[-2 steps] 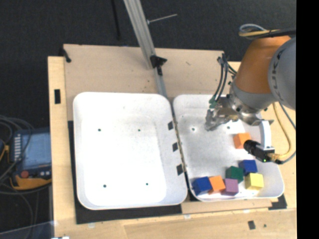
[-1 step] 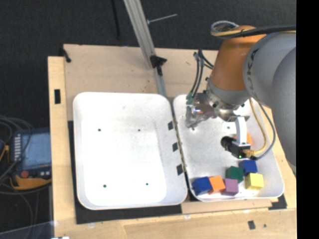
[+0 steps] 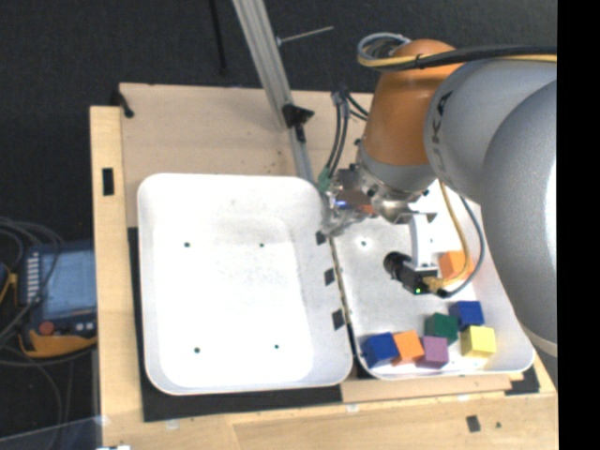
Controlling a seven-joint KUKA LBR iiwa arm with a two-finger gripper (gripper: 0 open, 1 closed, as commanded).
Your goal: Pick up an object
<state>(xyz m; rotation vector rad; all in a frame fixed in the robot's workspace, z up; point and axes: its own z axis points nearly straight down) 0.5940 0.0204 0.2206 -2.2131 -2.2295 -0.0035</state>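
Note:
Several small coloured blocks lie in the right bin (image 3: pixel 375 251). Along its near edge sit a blue block (image 3: pixel 380 348), an orange block (image 3: pixel 409 345), a purple block (image 3: pixel 436 350), a green block (image 3: pixel 442 326), a second blue block (image 3: pixel 466 313) and a yellow block (image 3: pixel 480 339). Another orange block (image 3: pixel 452 264) lies further back, beside a black fitting on the arm. My gripper (image 3: pixel 349 206) hangs over the far left corner of the right bin, close to the divide between the bins and well apart from the blocks. The wrist hides its tip.
The left bin (image 3: pixel 230 279) lies beside the right one. A slanted metal rail (image 3: pixel 272 73) rises behind the bins. Cables loop from the wrist over the right bin. The arm's grey body covers the right bin's far right side.

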